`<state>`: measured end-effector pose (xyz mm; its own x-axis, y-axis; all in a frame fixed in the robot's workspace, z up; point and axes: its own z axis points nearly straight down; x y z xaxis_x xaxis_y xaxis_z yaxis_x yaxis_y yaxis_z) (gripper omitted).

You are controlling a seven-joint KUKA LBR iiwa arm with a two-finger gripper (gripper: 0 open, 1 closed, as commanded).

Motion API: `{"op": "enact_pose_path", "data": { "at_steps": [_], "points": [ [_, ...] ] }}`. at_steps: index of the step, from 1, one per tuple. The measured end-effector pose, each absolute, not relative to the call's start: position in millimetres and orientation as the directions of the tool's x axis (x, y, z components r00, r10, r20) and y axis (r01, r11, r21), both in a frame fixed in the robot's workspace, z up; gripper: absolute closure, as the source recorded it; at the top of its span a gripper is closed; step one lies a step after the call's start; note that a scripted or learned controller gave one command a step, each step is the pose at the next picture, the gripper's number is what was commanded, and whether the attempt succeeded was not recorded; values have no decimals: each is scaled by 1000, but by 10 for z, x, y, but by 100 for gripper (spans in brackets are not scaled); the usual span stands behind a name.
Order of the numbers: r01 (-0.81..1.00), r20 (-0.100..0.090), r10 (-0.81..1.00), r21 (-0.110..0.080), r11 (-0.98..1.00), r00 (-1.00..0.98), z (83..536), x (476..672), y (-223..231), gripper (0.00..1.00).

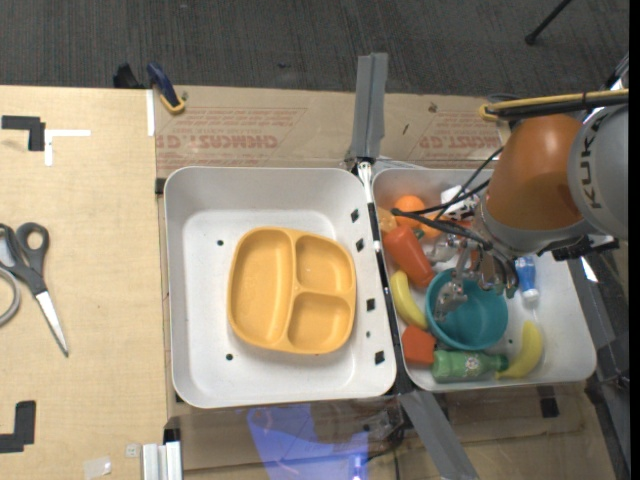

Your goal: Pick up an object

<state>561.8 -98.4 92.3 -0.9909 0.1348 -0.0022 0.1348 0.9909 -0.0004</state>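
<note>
- The tool [478,273] hangs low in the right bin [585,353], over the teal bowl's [470,320] rim; its grip state cannot be told.
- Crowding it: an orange bottle [408,252] and a banana [405,300] to its left, a green bottle [466,366] and another banana [526,351] nearer the camera.
- Further left, a yellow divided plate [292,291] lies in the left bin [190,298].

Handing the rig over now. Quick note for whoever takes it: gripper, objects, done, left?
Gripper: down in the right bin, over the teal bowl; fingers not readable, nothing seen held.
Right bin: bowl, two bananas, orange bottle, green bottle, all crowded.
Left bin: a yellow divided plate.
Done: arm is down among the objects.
Left: grasp one and lift it; no pick confirmed.
</note>
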Motion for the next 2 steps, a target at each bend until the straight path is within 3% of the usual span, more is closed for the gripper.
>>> {"op": "enact_pose_path", "data": {
  "at_steps": [1,2],
  "points": [
    [98,-5,98,-1,995,-995,936,5905,-1625,0],
    [95,-12,95,-2,996,-995,1050,5928,-1616,100]
  ]
}}
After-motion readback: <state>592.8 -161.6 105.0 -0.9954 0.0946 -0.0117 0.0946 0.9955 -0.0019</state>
